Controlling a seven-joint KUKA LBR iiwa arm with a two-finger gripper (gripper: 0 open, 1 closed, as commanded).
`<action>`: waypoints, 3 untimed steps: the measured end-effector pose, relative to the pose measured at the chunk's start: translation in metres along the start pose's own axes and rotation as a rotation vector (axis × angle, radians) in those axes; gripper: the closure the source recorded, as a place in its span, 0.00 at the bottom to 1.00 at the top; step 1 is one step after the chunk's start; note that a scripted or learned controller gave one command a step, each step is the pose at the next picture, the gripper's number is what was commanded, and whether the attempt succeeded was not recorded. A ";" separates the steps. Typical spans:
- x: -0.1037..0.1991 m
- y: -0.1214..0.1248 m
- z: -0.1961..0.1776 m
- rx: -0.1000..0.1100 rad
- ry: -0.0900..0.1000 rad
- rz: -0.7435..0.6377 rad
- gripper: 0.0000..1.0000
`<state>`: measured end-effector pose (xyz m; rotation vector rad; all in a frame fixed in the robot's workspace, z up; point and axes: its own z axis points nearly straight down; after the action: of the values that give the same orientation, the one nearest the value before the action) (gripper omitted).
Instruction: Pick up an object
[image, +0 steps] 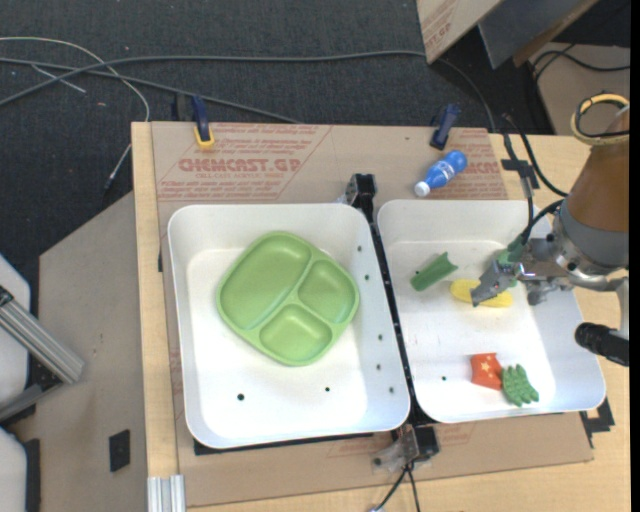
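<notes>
Yellow, rounded plastic piece (478, 292) lies directly beneath the jaws (489, 288), probably the pick target; whether they are released or clenched I cannot tell. Farther off lie a dark green flat block (433, 272), a red cube (486, 370) and a leafy green toy (519, 385), loosely scattered for picking.

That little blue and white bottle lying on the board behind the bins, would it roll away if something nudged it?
Probably. The bottle lies on its side on the flat board, and its rounded body looks apt to roll sideways. It looks small and plastic, so likely light and easily shoved. The narrower cap end might make it curve rather than roll straight.
</notes>
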<state>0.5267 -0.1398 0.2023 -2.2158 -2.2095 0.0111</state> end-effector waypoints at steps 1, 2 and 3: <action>0.000 0.003 -0.006 -0.012 -0.002 -0.003 0.00; -0.003 -0.001 0.057 -0.005 0.000 -0.002 0.00; -0.011 -0.004 0.116 -0.005 0.000 -0.001 0.00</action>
<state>0.5209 -0.1499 0.0864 -2.2171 -2.2139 0.0053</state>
